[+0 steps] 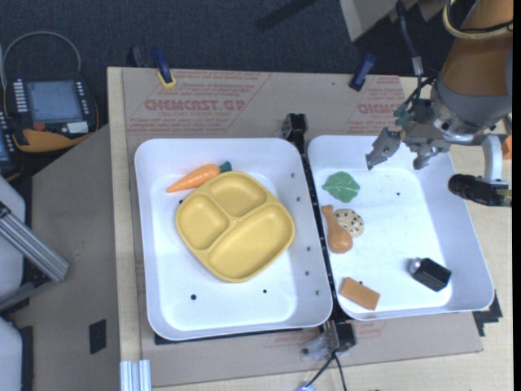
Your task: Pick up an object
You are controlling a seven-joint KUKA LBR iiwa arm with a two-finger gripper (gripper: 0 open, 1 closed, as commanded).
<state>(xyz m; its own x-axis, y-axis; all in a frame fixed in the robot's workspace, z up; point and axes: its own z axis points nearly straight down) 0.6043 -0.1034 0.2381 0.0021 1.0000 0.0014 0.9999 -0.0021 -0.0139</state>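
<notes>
Pincer (pixel 400 152) hung over the far edge of the right bin (pixel 464 218), fingers spread, nothing between them; orange-banded arm (pixel 480 39) came in from the far right corner of the surface (pixel 244 96).

Candidate objects all sat in the right bin: green leaf-like piece (pixel 341 186) near the far left corner, closest to the pincer; speckled cookie (pixel 349 221) touching the tan drumstick shape (pixel 336 233) along the left wall; black block (pixel 429 273) toward the near right; orange wedge (pixel 359 293) at the near edge.

Left bin (pixel 155 243) held the yellow divided plate (pixel 234 235) and a carrot (pixel 194 177) at its far rim.

Risks, my read: green piece looked flat, so fingers could close above it or skid off; cookie and drumstick touching, so a grab there could nudge one and catch neither; both lay just beside the left wall, so a finger could hit the wall on descent; black block looked the cleanest pick but was well apart from the pincer.
</notes>
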